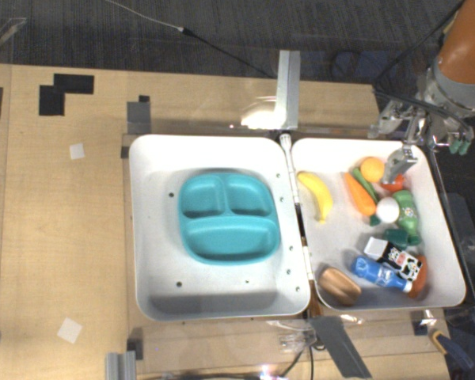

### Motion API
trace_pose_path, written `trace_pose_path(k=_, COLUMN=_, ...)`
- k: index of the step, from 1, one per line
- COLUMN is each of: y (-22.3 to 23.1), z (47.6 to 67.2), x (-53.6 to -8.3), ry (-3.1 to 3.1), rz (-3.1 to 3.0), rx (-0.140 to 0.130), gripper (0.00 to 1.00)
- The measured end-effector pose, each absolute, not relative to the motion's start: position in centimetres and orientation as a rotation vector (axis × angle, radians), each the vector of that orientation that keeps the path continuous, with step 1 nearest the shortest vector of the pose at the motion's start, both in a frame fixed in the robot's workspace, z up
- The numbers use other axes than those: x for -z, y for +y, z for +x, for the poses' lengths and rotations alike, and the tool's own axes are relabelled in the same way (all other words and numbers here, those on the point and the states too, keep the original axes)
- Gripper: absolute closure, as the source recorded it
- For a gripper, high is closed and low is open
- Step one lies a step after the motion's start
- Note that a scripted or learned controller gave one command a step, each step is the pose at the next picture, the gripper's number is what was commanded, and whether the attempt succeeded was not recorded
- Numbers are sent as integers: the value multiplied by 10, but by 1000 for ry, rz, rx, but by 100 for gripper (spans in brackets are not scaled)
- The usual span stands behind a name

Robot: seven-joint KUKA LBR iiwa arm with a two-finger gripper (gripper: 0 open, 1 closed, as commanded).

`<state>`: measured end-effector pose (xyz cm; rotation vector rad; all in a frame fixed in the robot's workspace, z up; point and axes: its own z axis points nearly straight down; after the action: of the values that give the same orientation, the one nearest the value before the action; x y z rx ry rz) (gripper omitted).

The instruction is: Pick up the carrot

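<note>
the claw (pixel 398 167) hangs low over the far end of the right bin (pixel 457 291), and whether it is wide or narrow cannot be told from here; nothing is seen held in it. just to its left the carrot (pixel 361 194) lies flat on the bin floor, beside an orange (pixel 370 168) and near a banana (pixel 317 193). by that, the pick is not yet made: reaching the carrot, gripping and lifting all look left to do. the left bin (pixel 146 236) holds a blue tray (pixel 228 215).
</note>
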<state>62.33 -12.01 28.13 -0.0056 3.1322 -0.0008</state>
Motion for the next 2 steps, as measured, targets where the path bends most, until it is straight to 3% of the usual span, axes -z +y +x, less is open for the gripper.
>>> trace_pose_path(k=1, y=-89, z=649, x=-148, ry=3139, rz=-176, rx=-6, gripper=0)
trace_pose_path(k=2, y=-116, z=628, x=-89, ry=3128, rz=43, rx=1, gripper=0)
